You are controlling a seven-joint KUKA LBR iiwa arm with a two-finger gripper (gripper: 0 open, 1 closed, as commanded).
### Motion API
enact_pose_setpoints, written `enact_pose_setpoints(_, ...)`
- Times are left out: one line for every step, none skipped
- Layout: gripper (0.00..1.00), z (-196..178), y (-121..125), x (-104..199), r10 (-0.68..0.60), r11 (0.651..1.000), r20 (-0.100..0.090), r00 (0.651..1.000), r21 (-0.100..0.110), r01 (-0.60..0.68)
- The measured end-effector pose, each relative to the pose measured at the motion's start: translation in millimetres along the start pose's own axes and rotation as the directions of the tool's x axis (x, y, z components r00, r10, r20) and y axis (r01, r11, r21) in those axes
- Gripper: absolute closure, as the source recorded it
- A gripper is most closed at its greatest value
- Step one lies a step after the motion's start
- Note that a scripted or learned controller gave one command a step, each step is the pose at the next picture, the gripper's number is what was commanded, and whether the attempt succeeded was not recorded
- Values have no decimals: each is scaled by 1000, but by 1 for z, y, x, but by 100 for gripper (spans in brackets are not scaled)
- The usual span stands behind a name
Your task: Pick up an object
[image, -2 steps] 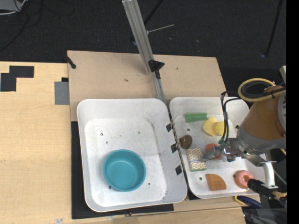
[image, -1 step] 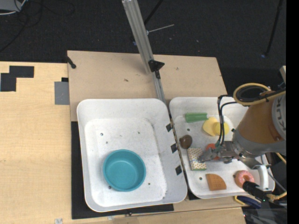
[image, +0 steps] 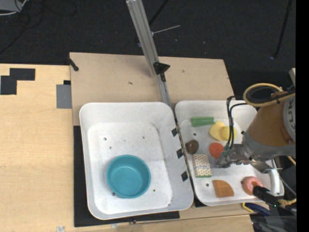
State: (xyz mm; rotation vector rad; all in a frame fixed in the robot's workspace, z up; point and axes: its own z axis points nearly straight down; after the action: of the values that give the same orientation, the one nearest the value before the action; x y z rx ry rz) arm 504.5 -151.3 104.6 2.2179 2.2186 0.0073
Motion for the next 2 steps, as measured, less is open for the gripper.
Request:
enact_pose_setpoints(100, -60, 0, 6, 0, 1000, 1, 1000, 2, 0)
enact_pose_setpoints(100, -122, 1, 3, 0, 1000, 1, 1000, 2, 0)
